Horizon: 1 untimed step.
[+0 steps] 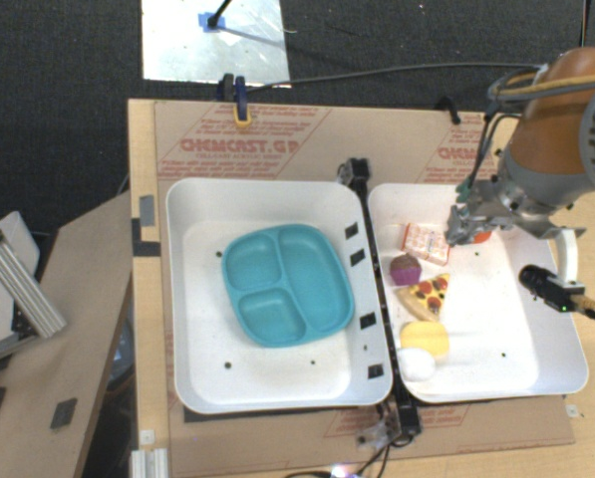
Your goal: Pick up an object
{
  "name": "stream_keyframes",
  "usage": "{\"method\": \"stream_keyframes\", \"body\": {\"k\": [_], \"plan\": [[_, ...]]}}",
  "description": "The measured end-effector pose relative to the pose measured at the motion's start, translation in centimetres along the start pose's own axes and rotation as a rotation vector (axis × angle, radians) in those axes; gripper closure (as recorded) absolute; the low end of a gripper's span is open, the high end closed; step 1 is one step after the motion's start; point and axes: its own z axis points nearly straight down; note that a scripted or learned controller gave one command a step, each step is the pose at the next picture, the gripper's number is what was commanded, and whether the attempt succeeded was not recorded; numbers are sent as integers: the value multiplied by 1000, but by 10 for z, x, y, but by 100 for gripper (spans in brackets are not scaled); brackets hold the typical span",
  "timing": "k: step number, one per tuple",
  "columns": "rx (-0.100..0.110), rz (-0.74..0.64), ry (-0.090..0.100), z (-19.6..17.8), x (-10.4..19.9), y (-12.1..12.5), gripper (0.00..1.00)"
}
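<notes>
A: Gripper position?
B: The grey two-finger gripper (462, 229) hovers just right of the red-and-white printed packet (426, 242); an orange object (481, 234) shows beside it.
A: Jaws?
B: Cannot tell.

The bench (277, 132) is carrying a brown sheet printed with red lettering, and two shallow white bins are sitting side by side on that sheet, touching along a dark central divider. The left bin (192, 297) is lying nearer the view's left edge. The right bin (536, 352) is lying beside it. A blue and yellow clamp (239, 100) is gripping the sheet's far edge, above the left bin.
</notes>
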Motion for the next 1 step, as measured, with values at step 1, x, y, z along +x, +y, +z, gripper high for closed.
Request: {"method": "stream_keyframes", "body": {"k": [1], "plan": [[-2, 0, 0, -10, 57, 20, 100]]}}
